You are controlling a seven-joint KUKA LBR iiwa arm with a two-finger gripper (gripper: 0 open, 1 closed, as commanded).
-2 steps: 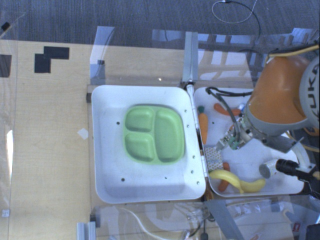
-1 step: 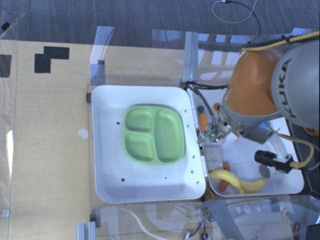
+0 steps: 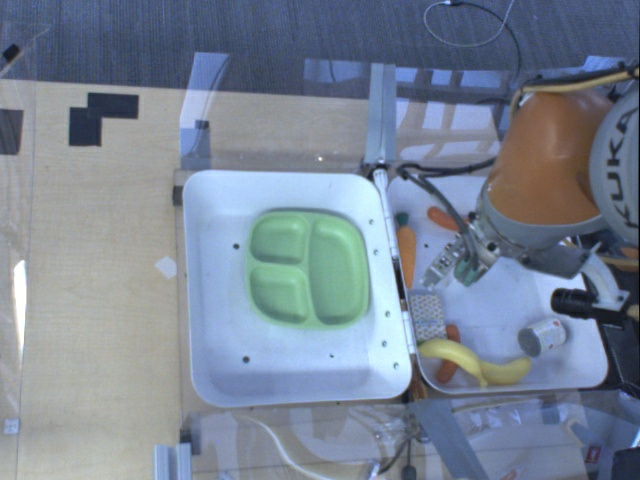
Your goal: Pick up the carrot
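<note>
The arm's orange band [image 3: 545, 158] is covering much of the right bin [image 3: 590, 373] at the upper right of the frame, hiding whatever is lying beneath it. A second orange piece [image 3: 443, 218] is poking out from under the wrist, too cut off to identify. The carrot [image 3: 406, 256] is lying upright in the frame along the right bin's left wall, just beside the divider between the bins. Below it, a speckled grey block [image 3: 428, 314] is sitting near a banana [image 3: 475, 363], which is overlapping a small red-orange item [image 3: 449, 363] at the bin's lower edge. A small grey cylinder [image 3: 543, 337] is resting to the right. The left bin [image 3: 210, 368] is holding a green divided plate [image 3: 307, 268]. The gripper [image 3: 452, 265] is hovering right of the carrot, apart from it; its fingers are blurred, so their spread cannot be judged, and nothing is visible between them.
</note>
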